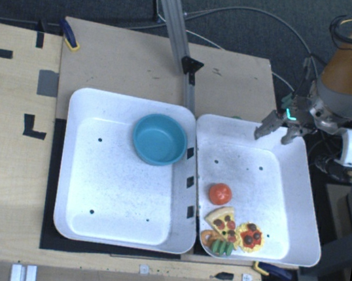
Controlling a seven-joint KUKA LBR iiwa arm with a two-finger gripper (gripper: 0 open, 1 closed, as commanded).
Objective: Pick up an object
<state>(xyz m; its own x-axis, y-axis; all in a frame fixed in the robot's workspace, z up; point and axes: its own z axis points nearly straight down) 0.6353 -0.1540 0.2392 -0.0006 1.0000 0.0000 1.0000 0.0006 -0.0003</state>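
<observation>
While the tomato (220,193) lies in the right bin (288,187), the jaws hang spread and bare.

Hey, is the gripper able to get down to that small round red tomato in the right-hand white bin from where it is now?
Probably yes. The gripper hangs open over the far edge of the right white bin, and the bare floor between it and the small round red tomato holds nothing. The pizza slice toy lies just nearer the camera.
</observation>
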